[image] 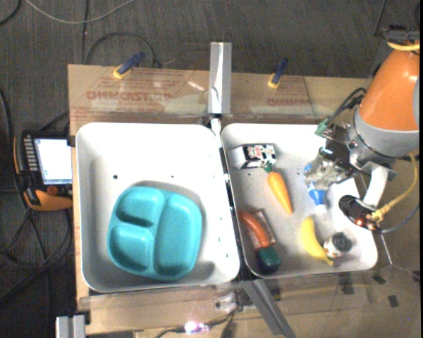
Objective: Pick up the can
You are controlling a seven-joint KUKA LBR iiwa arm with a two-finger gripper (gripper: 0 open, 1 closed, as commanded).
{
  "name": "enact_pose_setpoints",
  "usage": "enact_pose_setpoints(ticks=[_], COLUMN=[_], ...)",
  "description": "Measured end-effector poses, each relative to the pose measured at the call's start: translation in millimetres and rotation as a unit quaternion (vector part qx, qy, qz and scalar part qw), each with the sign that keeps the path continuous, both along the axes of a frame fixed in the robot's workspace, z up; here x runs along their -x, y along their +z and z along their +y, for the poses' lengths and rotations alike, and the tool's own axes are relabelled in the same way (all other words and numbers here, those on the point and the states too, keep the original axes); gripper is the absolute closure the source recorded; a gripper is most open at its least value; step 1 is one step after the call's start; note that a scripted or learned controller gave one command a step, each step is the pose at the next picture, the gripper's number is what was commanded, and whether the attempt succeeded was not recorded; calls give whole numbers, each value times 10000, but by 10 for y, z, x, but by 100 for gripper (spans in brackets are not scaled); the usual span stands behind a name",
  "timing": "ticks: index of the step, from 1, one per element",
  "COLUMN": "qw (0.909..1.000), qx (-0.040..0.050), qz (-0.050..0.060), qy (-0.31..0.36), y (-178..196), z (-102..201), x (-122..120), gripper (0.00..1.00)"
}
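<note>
The arm reaches in over the right bin (233,189), its hand (323,174) low near the banana (309,238); its grip cannot be told. The can (336,244) lies beside the banana.

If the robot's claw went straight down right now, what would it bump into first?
Probably the bare white floor of the right bin. The gripper points down beside the carrot, above the banana. Depth is hard to judge from this slanted view, so it might brush a small blue-white object just below it.

Dark grey carpet (70,27), crossed by loose cables (53,5), surrounds what looks like a cardboard-topped bench (162,94).
</note>
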State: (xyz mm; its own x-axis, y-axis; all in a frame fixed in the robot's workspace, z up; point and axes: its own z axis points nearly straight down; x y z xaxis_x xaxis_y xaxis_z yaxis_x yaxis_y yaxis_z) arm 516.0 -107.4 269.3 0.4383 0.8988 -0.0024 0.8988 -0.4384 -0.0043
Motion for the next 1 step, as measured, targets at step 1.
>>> enact_pose_setpoints(ticks=[1], qw=[10000], qx=[-1], qz=[0], qy=[2], y=[-1], z=[2], x=[-1], gripper=[0])
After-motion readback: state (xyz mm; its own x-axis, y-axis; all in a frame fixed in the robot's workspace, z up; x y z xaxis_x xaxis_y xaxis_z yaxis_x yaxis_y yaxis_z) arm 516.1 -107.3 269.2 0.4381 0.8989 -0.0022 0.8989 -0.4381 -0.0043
